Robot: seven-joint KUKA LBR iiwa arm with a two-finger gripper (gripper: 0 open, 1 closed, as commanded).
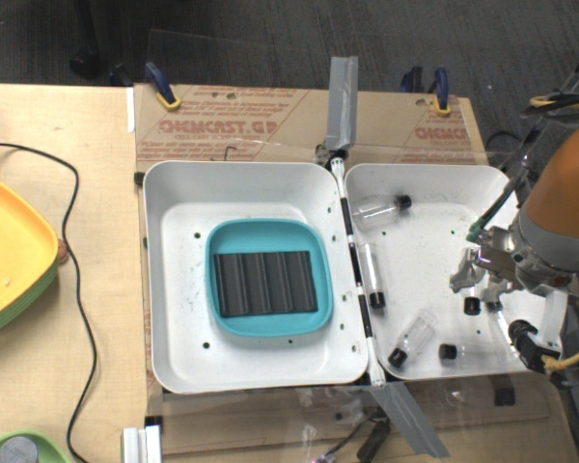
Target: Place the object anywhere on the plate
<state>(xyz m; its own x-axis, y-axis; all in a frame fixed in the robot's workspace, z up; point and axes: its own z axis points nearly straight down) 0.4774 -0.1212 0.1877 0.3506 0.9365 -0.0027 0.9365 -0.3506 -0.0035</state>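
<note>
A teal plate (267, 280) with a dark ridged centre lies in the left bin (174, 258). The right bin (425, 249) holds three clear tubes with black caps: one near the top left (378, 209), one along the divider (366, 273), and one at the lower middle (412, 340). Two small black pieces (449, 352) (472, 306) lie near the bin's right side. My gripper (475, 285) hangs low over the right part of the right bin, just above the upper black piece. Nothing can be seen held in it.
Yellow and green dishes (10, 258) sit on the wooden table at the far left, with a black cable (77, 287) looping past them. Cardboard (270, 123) lies behind the bins. The orange-banded arm (565, 201) covers the right bin's right edge.
</note>
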